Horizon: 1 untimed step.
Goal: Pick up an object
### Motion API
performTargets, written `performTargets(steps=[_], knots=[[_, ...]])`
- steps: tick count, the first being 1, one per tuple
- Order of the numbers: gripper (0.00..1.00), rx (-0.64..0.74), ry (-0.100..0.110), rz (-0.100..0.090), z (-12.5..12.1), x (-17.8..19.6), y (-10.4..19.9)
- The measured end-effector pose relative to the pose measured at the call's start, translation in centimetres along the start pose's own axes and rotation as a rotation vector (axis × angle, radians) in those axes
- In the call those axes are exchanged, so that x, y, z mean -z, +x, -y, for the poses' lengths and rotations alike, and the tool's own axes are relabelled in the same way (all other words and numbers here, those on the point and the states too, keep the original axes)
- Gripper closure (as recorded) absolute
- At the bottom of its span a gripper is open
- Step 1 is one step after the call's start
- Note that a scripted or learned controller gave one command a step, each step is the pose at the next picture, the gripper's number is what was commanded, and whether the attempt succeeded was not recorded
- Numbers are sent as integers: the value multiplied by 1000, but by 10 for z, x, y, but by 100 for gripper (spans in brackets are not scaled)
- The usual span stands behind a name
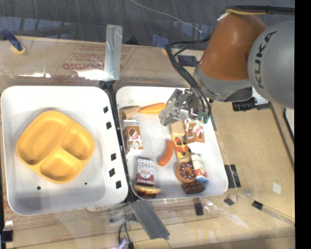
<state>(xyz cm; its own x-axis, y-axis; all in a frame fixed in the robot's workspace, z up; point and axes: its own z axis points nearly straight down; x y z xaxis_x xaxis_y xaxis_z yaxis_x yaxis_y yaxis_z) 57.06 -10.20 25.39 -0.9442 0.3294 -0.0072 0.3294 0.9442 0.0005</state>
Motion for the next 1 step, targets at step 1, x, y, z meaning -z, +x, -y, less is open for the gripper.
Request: performTargets(steps=[1], knots=[[0,1,2,-9,0,-4,2]])
